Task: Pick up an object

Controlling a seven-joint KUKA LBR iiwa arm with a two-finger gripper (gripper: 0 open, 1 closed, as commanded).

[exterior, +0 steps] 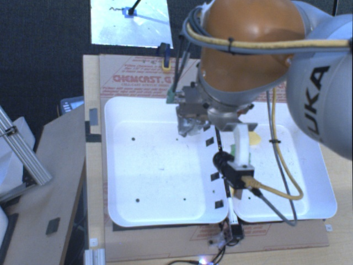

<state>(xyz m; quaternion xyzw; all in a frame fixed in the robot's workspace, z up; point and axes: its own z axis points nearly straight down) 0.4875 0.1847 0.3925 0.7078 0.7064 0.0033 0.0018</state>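
You see the grey metal claw [189, 127] above the shallow white plastic left bin [154, 203]; I cannot tell its state. Behind it lies brown printed cardboard [138, 76].

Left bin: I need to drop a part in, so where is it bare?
The left bin is bare from its left wall to the divider, front half included. It is crowded at its back right corner, where the tool hangs, and around the yellow thing in the right bin.
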